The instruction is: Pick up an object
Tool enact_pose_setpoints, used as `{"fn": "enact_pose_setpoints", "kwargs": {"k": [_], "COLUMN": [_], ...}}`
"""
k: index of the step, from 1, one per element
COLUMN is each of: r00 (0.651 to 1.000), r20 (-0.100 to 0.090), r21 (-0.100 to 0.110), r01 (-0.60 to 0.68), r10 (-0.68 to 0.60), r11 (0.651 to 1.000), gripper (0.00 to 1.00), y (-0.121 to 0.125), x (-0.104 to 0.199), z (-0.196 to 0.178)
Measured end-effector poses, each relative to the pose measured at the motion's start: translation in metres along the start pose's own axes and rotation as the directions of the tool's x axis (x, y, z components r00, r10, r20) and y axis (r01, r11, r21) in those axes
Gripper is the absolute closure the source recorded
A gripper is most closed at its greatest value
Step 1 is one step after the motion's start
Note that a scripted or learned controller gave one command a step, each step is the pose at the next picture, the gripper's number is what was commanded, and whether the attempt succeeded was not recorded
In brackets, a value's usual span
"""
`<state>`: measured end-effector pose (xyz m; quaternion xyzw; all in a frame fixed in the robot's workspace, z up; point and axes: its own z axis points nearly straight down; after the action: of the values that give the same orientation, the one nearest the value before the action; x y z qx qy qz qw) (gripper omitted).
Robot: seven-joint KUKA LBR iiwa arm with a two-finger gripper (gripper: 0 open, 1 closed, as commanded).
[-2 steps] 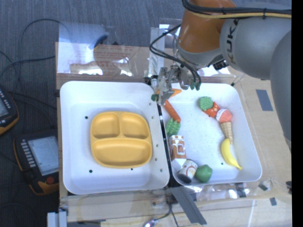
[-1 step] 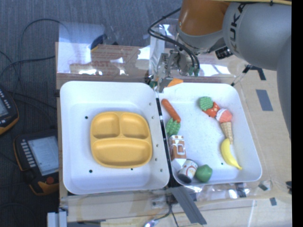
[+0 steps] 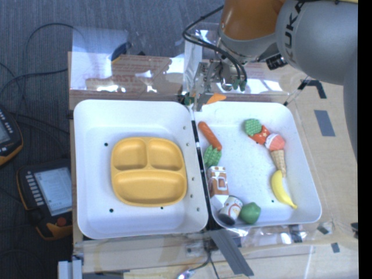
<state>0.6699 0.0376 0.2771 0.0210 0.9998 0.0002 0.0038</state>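
the gripper (image 3: 200, 97) is hanging over the far rim of the right bin (image 3: 302, 156), and i cannot tell whether it is grasping anything. an orange piece (image 3: 215, 98) is lying just beside it at the wall, while the carrot (image 3: 210, 135) is lying nearer. working that close to the rim, it is risking a scrape or pushing the piece away.

We read the white letters "KU", the start of a brand name, on the grey arm (image 3: 317, 25); the print on the can (image 3: 218, 182) stays illegible to us.
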Motion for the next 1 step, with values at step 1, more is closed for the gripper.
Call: {"fn": "enact_pose_setpoints", "kwargs": {"k": [1], "r00": [0.994], "r20": [-0.005], "r21": [0.0], "r01": [0.109], "r10": [-0.109], "r11": [0.994], "gripper": [1.0], "y": [0.0103], "x": [0.0541], "z": [0.0188]}}
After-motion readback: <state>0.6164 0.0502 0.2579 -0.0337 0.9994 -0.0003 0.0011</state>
